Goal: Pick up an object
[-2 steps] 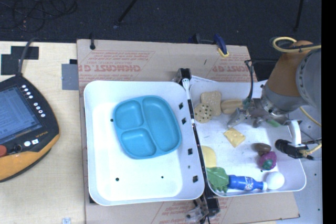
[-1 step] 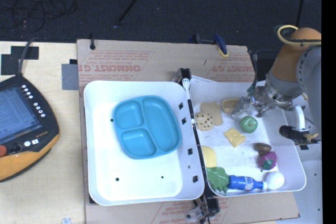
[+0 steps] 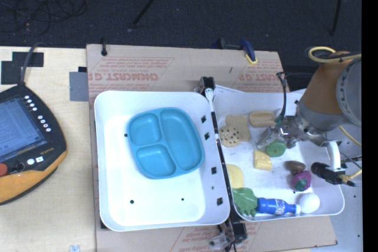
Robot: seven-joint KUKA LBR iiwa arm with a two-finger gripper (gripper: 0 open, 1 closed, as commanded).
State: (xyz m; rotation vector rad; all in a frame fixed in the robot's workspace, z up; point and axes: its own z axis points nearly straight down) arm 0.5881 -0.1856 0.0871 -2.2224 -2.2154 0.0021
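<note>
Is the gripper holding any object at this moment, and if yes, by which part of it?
It cannot be told. The gripper is low in the right bin, right at a green round object, but the view is too blurred to show a hold.

Gripper (image 3: pixel 273 140) low in right bin (image 3: pixel 322 209), toward its back. Round toy (image 3: pixel 275 149) touching gripper, just in front. Wedge block (image 3: pixel 263 160) in front-left of it. Waffle piece (image 3: pixel 234 130) to gripper's left; roll (image 3: pixel 262 119) behind it. Bottle (image 3: pixel 274 206) far in front, along bin's near wall. Divided tray (image 3: pixel 165 141) well left, in left bin (image 3: pixel 112 186).
</note>
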